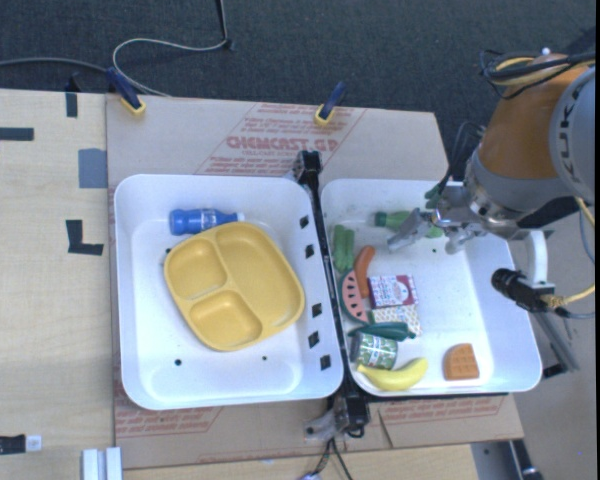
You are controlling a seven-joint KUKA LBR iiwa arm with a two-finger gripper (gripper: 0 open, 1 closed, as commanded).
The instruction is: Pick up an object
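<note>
My gripper (432, 232) hangs low over the back of the right bin (500, 323), its two grey fingers (408, 230) spread open. A small green bottle-like object (390, 218) lies at the bin's back, its right end reaching in under the gripper. I cannot tell whether the fingers touch it. Nearer in the same bin lie a green vegetable (342, 248), an orange sausage-like piece (364, 264), a pink-and-white carton (392, 290), a green can (375, 348), a banana (395, 374) and an orange waffle (461, 362).
The left bin (145, 368) holds a yellow divided plate (235, 284) and a blue bottle (205, 220) behind it. A black divider with clips (317, 268) runs between the bins. The right bin's bare floor lies at its right side, under the arm.
</note>
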